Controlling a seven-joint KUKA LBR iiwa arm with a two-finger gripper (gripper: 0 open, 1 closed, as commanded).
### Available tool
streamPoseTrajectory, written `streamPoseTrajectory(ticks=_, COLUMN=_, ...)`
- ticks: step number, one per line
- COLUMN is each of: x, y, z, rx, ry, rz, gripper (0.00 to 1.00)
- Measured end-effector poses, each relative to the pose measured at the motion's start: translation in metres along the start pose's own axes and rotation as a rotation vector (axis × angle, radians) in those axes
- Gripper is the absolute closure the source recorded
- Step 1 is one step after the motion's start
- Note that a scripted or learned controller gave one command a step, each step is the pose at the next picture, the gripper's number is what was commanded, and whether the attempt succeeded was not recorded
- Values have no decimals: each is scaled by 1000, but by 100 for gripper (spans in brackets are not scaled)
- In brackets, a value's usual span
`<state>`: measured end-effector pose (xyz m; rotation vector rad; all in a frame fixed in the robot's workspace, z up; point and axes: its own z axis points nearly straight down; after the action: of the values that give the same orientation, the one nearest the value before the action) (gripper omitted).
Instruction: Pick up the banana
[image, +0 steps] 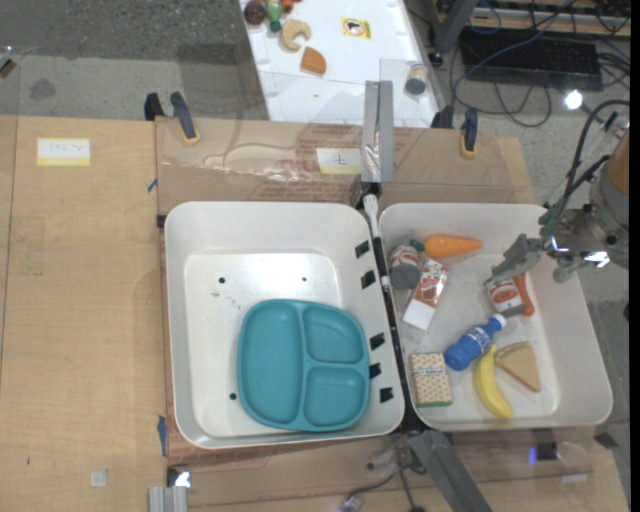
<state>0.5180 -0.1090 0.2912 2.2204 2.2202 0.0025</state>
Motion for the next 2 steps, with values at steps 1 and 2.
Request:
streamPoseTrajectory(ticks=1, x=21, y=-39, z=189, rx=-2, ry=1, rz=-89, gripper=0)
streamPoseTrajectory(ticks=2, x=-34, y=-29, z=193, rx=-14, ry=0, rz=-45, gripper=0)
